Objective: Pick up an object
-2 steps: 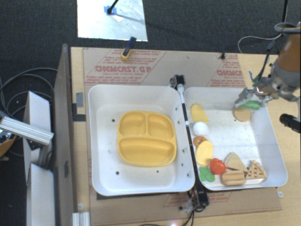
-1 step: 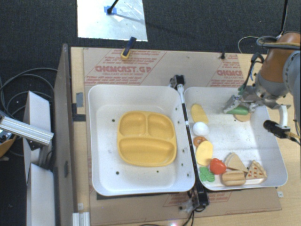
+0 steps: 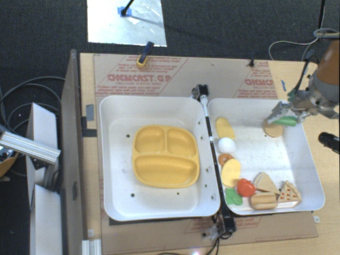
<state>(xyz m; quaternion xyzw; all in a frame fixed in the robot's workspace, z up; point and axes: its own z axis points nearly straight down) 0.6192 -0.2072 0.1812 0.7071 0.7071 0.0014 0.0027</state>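
The arm (image 3: 328, 70) is cut off by the right edge of the picture, so I see just its wrist part with the orange band and the gripper (image 3: 284, 116) below it. The gripper hangs low over the far right corner of the right bin (image 3: 308, 158), and a small green piece (image 3: 288, 121) sits at its tips; whether the fingers pinch it, or how wide they stand, I cannot tell, because this spot is small and blurred. Just beside the green piece, toward the bin's middle, lies a tan round piece (image 3: 273, 130). Along the left wall of this bin lie a yellow piece (image 3: 224, 128), a white egg (image 3: 227, 145) and a yellow slice (image 3: 230, 172). At its near edge are a red tomato (image 3: 245, 187), a bread roll (image 3: 264, 200) and a pizza slice (image 3: 288, 193), close together. The left bin (image 3: 119, 142), touching the right bin, holds a yellow divided tray (image 3: 165, 156).
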